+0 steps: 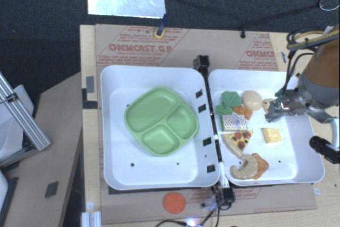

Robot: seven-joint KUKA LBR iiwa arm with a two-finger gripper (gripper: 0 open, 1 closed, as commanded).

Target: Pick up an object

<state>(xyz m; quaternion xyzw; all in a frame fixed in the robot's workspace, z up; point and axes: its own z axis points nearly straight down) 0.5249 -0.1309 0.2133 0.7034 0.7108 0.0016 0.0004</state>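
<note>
The right bin (303, 167) holds several toy foods: a green leafy piece (229, 100), a beige bun (252, 99), an orange piece (243, 111), a checkered wafer (234, 122), a pizza slice (238, 141), a yellow cheese block (272, 135) and a tan croissant-like piece (249, 166). My gripper (274, 109) hangs low over the bin just right of the bun and above the cheese block. Nothing shows between its tips.
The left bin (117, 157) carries a green three-compartment plate (161, 120). A black divider with clips (208, 114) runs between the bins. An orange disc (174, 202) lies on the bench front. The arm's grey wrist (319, 98) and cables overhang the right bin's right side.
</note>
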